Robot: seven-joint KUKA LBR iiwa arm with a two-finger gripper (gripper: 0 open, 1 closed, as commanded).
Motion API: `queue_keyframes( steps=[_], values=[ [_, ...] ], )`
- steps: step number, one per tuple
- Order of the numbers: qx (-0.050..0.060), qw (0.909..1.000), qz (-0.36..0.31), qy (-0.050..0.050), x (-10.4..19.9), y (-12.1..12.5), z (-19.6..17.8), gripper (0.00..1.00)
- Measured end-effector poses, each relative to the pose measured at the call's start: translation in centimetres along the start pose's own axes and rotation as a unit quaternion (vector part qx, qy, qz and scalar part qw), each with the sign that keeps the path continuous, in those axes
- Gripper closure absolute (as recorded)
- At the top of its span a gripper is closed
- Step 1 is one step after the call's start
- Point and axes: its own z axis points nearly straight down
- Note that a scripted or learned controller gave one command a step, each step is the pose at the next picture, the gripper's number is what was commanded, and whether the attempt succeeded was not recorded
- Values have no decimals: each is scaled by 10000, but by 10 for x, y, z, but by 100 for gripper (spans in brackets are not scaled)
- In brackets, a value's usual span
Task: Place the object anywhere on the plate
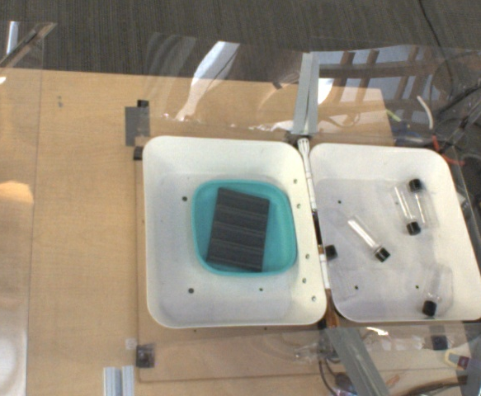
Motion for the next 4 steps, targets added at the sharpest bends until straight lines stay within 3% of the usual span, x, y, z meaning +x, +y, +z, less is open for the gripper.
queue_keyframes(
  steps=[4],
  values=[
    [1, 10000, 0, -1, 0, 0, 0, 0]
  ],
)
